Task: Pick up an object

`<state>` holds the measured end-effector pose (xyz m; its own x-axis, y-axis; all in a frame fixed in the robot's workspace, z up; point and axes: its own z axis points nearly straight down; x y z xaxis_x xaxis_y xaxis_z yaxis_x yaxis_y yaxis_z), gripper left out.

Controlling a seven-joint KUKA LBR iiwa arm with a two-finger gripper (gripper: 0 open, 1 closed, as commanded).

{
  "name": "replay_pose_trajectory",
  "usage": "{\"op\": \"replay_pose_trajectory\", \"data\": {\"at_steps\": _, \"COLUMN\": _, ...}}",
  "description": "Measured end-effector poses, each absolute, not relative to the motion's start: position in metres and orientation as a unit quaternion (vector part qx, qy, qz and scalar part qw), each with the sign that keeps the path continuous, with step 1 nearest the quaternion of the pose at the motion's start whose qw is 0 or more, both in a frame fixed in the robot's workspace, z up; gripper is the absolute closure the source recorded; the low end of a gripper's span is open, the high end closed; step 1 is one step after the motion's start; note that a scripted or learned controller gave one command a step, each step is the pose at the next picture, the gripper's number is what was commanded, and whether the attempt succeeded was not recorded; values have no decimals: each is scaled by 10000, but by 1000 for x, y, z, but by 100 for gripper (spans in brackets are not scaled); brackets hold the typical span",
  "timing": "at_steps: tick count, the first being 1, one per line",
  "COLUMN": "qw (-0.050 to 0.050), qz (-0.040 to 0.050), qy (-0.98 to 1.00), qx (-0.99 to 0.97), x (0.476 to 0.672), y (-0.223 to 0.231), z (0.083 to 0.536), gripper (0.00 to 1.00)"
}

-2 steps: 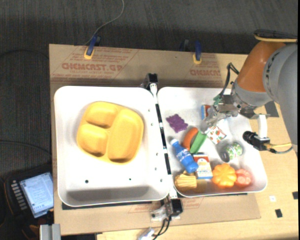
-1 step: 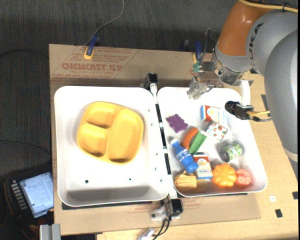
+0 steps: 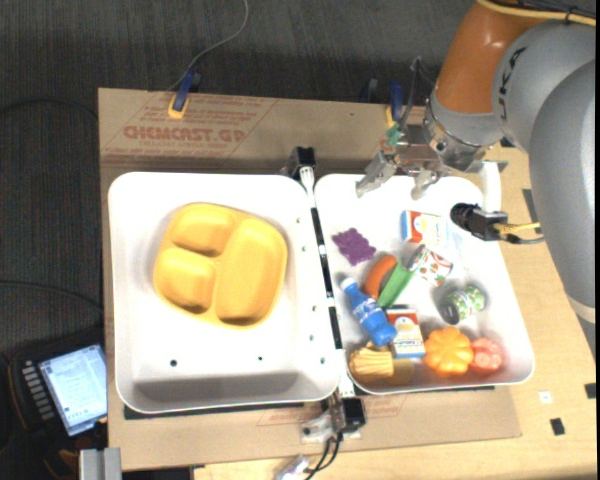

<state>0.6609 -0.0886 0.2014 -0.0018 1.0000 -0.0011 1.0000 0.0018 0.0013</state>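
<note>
Gripper: gripper (image 3: 398,176) spread, holding nothing, above right bin's (image 3: 515,313) far rim.
Risk: crowded toys; fingers may wedge between neighbours, or clip the rim.

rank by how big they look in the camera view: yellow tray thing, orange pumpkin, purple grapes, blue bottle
1. yellow tray, far the largest.
2. orange pumpkin and blue bottle look alike in size, so no ranking between them.
3. purple grapes, smallest.
</note>
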Motion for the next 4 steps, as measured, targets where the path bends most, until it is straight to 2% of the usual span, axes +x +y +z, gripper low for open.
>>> {"op": "replay_pose_trajectory", "data": {"at_steps": 1, "qw": 17, "qz": 3, "qy": 7074, "qx": 7068, "x": 669, "y": -99, "z": 96, "gripper": 0}}
{"op": "replay_pose_trajectory", "data": {"at_steps": 2, "qw": 73, "qz": 39, "qy": 7073, "qx": 7069, "x": 639, "y": -97, "z": 91, "gripper": 0}}
{"op": "replay_pose_trajectory", "data": {"at_steps": 3, "qw": 82, "qz": 45, "qy": 7073, "qx": 7069, "x": 640, "y": -98, "z": 103, "gripper": 100}}
{"op": "replay_pose_trajectory", "data": {"at_steps": 4, "qw": 80, "qz": 43, "qy": 7072, "qx": 7070, "x": 640, "y": -98, "z": 103, "gripper": 0}}
